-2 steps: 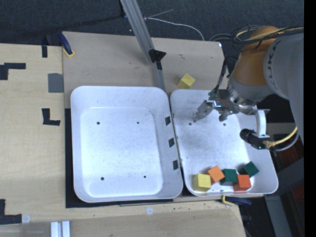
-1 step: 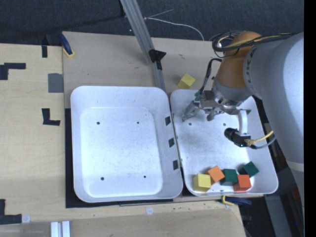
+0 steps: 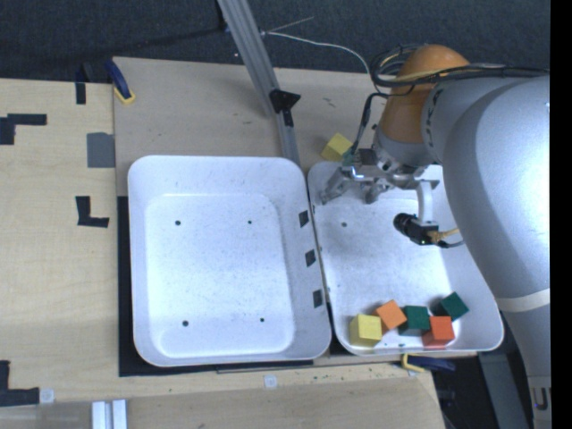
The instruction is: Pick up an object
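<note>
No brand, label or writing can be read anywhere from here. Far left, the pale wood-grain table point(image 3: 54, 266) carries scraps of black tape and a small grey square, flat and matte. A blue-and-yellow clamp point(image 3: 120, 82) grips the board's upper corner.

Next comes the left bin point(image 3: 143, 239), a shallow white plastic tray with rounded corners, its floor speckled and marked with a few dark dots. A slanted grey metal rail point(image 3: 255, 52) crosses above it toward a black bracket by the seam between the bins.

Just beyond the right bin's upper rim, a small yellow block point(image 3: 338, 146) sits on the table outside both trays.

The right bin point(image 3: 357, 257) is the same smooth white plastic. The gripper point(image 3: 357, 186) hangs over its upper end, a cluster of grey metal parts with cables looping above; its fingers look spread and released, with nothing between them. A small black part juts out below the wrist.

Well apart from the gripper, along the bin's lower edge, lie the blocks: a yellow cube point(image 3: 365, 328), an orange block point(image 3: 391, 314), a green block point(image 3: 416, 317), a red-orange block point(image 3: 441, 329) and a dark green block point(image 3: 453, 306), all matte and huddled touching or nearly so.

The arm point(image 3: 500, 150) at right is bulky, smooth grey, with an orange dome.
</note>
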You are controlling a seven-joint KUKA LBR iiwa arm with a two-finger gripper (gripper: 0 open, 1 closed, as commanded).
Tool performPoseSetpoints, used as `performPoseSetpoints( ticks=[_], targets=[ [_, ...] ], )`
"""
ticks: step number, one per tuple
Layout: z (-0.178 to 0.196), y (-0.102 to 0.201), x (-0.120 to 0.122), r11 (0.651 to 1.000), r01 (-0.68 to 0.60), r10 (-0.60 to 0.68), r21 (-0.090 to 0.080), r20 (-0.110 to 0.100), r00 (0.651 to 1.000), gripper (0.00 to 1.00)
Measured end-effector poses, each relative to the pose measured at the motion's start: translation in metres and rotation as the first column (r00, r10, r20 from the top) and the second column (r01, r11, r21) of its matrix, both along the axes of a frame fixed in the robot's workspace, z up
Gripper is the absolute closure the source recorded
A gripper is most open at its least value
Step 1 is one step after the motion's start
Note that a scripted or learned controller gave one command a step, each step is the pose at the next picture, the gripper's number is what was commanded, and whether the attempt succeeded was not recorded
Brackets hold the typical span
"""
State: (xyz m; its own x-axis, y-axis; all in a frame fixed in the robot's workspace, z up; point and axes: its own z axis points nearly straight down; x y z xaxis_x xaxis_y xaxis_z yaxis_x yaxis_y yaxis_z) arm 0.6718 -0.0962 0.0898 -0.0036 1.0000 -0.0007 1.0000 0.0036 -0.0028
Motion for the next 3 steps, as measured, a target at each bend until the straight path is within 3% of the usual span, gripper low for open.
performPoseSetpoints(
  ticks=[1, 2, 3],
  targets=[
    [0.012, 0.0, -0.001, 1.0, 0.0, 0.0, -0.002, 0.0, 1.0, 1.0],
    [0.002, 0.005, 0.008, 1.0, 0.003, -0.003, -0.001, -0.01, 1.0, 1.0],
    [0.004, -0.03, -0.002, 1.0, 0.005, -0.005, -0.001, 0.001, 1.0, 1.0]
  ],
)
